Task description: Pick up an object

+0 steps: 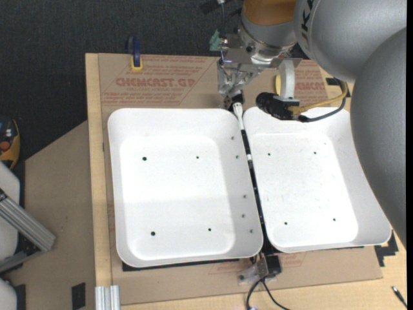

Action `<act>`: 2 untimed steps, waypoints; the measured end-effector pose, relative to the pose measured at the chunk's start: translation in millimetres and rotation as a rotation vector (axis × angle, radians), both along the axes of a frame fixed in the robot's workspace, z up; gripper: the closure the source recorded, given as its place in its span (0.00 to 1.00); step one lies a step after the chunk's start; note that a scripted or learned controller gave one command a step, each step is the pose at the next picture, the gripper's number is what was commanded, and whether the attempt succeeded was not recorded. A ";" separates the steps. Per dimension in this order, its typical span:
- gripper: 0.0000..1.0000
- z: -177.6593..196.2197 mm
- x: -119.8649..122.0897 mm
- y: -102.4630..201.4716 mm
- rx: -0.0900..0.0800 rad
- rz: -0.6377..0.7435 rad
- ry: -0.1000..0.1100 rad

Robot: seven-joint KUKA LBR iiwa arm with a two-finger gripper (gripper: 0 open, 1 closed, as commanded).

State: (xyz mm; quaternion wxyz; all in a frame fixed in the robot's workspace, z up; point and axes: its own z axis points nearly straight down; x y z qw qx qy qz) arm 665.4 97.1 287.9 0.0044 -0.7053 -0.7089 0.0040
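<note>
1. Arm (361, 37): grey, with an orange band (268, 2). You see it reach in from the right and across the far right corner of the bench.

2. Gripper (232, 94): points down over the far end of the bench, just above the place where the two bins meet. You cannot tell whether it is spread or pressed together.

3. Small black-and-white thing (237, 106): right below the gripper, at the far end of the seam between the bins. You cannot tell whether it is pinched, resting on the rims, or part of the tool.

4. Left bin (115, 166): white and shallow, with four small dark dots on its floor.

5. Right bin (303, 192): white and shallow, set touching the left bin, with the same dots. Its right side is hidden under the arm.

6. Cardboard sheet (161, 76): brown with red print, lying under both bins.

7. Clamp (135, 53): blue and yellow, on the far edge of the sheet, well apart from the gripper.
</note>
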 end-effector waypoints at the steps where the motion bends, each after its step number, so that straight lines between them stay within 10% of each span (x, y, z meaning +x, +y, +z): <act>1: 1.00 52.7 1.7 -78.9 -0.003 -0.012 -0.019; 2: 1.00 -21.7 -0.9 20.6 0.002 0.004 -0.003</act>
